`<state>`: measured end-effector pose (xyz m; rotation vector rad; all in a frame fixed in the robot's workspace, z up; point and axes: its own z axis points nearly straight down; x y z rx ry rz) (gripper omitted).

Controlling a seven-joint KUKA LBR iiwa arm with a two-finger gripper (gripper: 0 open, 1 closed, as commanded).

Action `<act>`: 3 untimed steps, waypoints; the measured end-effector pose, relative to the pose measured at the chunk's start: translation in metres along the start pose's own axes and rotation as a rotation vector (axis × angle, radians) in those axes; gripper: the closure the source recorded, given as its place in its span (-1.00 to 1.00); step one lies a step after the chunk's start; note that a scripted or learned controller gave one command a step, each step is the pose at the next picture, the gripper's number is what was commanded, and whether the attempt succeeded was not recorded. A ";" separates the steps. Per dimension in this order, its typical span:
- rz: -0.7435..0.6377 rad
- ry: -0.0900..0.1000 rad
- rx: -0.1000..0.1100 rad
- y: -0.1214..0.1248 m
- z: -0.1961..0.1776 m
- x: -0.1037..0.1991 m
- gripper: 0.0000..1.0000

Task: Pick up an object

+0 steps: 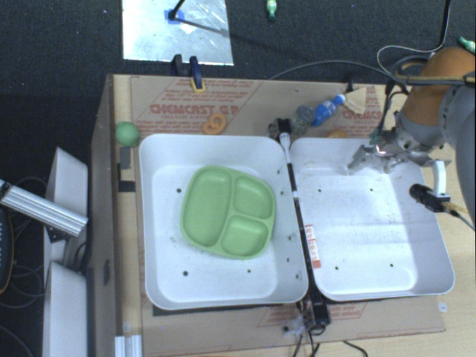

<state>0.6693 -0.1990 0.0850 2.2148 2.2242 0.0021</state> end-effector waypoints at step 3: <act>0.001 0.003 0.001 0.000 -0.001 -0.006 -1.00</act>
